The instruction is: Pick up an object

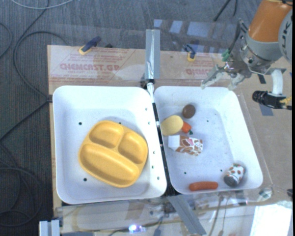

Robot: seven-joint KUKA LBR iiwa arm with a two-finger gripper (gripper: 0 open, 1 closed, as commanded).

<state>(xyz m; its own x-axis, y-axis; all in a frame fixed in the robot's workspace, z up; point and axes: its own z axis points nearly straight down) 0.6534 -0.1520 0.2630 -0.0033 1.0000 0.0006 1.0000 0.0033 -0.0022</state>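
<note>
We see the pincer (221, 77) spread apart above the right bin's (245, 132) far rim, brown ball (189, 110) nearby below.

Right bin (245, 132) holds a brown ball (189, 111), yellow lump (171, 124) touching a small orange piece (186, 128), giraffe-print carton (186, 144) on its side, red sausage (203, 186) lying flat, spotted lump (233, 175) in the near-right corner.
</note>
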